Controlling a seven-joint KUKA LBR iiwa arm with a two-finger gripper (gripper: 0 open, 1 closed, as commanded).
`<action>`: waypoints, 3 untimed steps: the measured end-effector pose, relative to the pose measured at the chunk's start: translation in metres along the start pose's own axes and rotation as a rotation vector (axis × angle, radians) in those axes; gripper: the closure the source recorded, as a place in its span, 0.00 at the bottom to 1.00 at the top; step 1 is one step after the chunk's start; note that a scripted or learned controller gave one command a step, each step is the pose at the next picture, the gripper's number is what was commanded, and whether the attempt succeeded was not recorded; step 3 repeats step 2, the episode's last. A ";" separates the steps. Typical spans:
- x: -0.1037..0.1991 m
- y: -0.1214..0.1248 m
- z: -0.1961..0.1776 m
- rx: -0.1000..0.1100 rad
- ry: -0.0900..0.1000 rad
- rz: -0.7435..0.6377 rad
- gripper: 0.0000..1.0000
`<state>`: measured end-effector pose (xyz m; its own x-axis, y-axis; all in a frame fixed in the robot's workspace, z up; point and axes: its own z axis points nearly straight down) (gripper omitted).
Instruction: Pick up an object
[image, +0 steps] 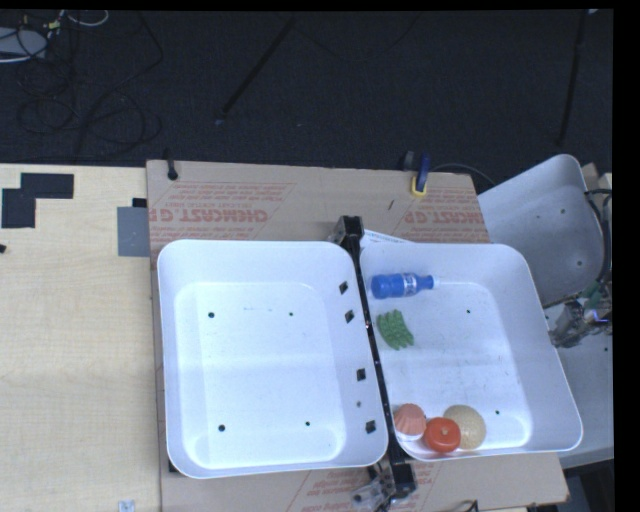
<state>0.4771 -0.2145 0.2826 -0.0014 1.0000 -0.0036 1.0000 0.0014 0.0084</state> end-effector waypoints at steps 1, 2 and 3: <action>0.003 -0.006 0.148 0.022 0.010 0.002 1.00; 0.000 0.000 0.040 0.001 0.001 0.000 1.00; 0.000 0.000 0.040 0.001 0.001 0.000 1.00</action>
